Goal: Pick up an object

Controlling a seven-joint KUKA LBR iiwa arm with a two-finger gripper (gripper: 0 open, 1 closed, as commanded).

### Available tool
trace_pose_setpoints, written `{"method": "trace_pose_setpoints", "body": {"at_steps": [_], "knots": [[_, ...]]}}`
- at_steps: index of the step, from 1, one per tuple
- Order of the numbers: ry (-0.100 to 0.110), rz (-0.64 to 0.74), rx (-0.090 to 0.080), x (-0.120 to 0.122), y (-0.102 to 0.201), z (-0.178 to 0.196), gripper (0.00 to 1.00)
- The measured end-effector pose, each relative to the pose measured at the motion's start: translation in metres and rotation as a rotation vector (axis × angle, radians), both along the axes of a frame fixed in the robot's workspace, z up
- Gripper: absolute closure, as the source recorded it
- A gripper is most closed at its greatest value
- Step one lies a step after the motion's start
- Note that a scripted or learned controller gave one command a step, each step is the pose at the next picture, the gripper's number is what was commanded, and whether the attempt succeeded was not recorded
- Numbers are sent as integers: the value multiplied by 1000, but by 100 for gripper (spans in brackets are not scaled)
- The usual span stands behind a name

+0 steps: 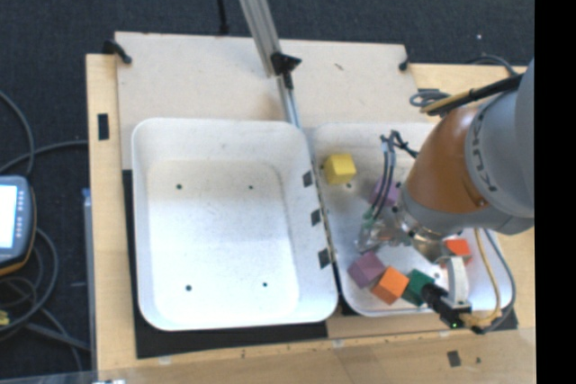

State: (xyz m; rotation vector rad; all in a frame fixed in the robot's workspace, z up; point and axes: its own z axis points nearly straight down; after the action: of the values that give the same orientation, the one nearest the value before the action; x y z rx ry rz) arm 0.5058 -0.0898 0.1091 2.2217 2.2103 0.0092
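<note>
Right bin [346, 306], lower right of frame: purple block [365, 268], orange block [391, 284], green block [417, 285] beneath the arm [468, 166]; jaws' state cannot be told; descend squarely over one block, clear of neighbours.

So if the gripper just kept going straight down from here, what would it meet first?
Probably the purple block, which lies just below the gripper in the right bin, with the orange block beside it. Depth is hard to judge from above.
</note>
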Motion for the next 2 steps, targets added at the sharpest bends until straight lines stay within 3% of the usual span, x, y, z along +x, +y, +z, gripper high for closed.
{"method": "trace_pose_setpoints", "body": {"at_steps": [1, 2], "knots": [[0, -2, 0, 0, 0, -1, 0], [3, 9, -1, 106, -15, -12, 0]]}}
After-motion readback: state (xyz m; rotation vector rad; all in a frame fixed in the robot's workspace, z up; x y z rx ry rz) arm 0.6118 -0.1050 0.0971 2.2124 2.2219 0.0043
